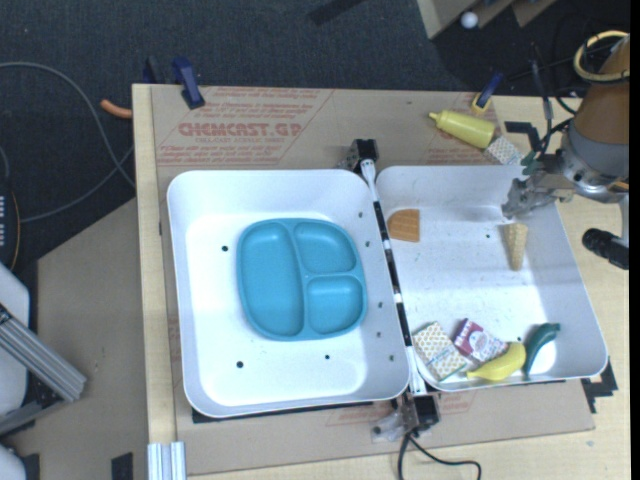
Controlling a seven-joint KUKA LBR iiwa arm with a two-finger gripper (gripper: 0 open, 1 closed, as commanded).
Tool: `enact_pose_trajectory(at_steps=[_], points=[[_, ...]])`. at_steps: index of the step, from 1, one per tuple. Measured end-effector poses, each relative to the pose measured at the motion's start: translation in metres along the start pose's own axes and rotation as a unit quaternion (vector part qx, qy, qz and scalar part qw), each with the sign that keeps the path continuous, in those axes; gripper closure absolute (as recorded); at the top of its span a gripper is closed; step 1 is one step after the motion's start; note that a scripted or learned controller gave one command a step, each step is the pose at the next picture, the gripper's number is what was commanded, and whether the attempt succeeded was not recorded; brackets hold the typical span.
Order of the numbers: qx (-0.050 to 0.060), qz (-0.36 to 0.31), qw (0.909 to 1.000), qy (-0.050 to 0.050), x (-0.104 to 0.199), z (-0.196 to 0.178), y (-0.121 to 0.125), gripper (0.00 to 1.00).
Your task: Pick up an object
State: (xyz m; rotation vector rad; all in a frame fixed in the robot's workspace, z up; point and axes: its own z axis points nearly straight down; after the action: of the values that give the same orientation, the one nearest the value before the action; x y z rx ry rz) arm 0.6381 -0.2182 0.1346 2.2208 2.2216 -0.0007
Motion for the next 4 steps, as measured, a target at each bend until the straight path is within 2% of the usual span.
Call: enact_pose_trajectory(at_steps=[1,2,3,4], points=[[0.000,0.000,1.0000,0.000,0.010,-0.037,-0.015,1.00],[0.000,0.000,1.0000,0.000,-0.006,-0.062,-0.035,1.00],[0.001,0.000,1.0000,0.001,0.018,-0.055,-0.061,1.00],[-0.001,0.000,1.0000,-0.001,-0.006,-0.070,-0.028,1.00]])
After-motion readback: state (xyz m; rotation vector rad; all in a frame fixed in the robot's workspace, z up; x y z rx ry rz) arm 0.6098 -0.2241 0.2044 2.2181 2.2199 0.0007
